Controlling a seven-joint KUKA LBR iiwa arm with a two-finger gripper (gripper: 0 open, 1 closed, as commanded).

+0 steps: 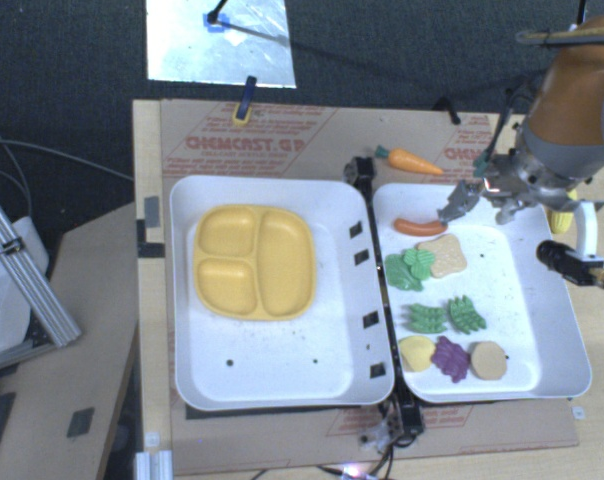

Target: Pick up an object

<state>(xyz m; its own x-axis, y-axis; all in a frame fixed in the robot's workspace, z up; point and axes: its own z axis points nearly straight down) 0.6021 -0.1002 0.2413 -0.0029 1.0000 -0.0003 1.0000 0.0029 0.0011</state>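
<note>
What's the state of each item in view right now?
gripper: above right bin's far edge, holding nothing visible
yellow divided plate: flat in left bin, upright
toy carrot: on the cardboard, outside the bins
toy sausage: lying in right bin, untouched
toast slice: flat, touching a green leaf
purple grapes: at right bin's near edge, between two round pieces

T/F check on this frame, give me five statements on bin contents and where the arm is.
1. The yellow divided plate lies in the left bin. True.
2. The carrot lies inside the right bin. False: it lies on the cardboard beyond the bins.
3. The gripper is over the right bin's far end, near the sausage. True.
4. The purple grapes lie on the plate. False: they are in the right bin.
5. The gripper holds the bread slice. False: it lies in the bin.
</note>
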